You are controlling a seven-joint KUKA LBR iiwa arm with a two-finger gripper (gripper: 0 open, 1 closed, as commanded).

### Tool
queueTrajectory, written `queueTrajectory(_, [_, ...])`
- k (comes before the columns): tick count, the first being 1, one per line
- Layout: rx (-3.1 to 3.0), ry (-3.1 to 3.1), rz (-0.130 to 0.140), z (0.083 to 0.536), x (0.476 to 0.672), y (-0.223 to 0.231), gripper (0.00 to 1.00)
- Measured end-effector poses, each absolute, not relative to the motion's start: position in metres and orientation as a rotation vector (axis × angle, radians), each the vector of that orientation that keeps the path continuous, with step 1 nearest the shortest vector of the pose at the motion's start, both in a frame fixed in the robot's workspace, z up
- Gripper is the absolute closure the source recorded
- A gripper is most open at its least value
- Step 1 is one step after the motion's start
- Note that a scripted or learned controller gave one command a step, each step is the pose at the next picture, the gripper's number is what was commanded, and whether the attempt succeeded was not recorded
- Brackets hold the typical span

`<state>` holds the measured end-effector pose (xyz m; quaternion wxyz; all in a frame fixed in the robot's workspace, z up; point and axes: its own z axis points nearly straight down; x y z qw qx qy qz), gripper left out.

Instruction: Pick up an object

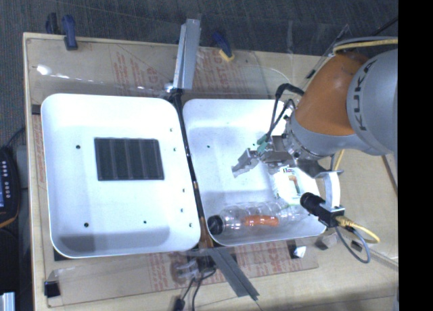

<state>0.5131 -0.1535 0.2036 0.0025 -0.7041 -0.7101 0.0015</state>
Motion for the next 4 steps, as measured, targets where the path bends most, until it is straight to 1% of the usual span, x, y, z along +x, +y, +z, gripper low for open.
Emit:
queueTrajectory(1, [-2.286, -2.155, 0.003, 0.216, 0.489, -0.211, 0.00])
queueTrajectory(2, [-2.196, -2.245, 0.002, 0.226, 0.484, -0.202, 0.00])
queueTrajectory(3, [-2.114, -2.323, 0.002, 0.185, 0.520, -0.209, 0.00])
queueTrajectory(4, [-2.064, -2.361, 0.003, 0.178, 0.503, -0.209, 0.00])
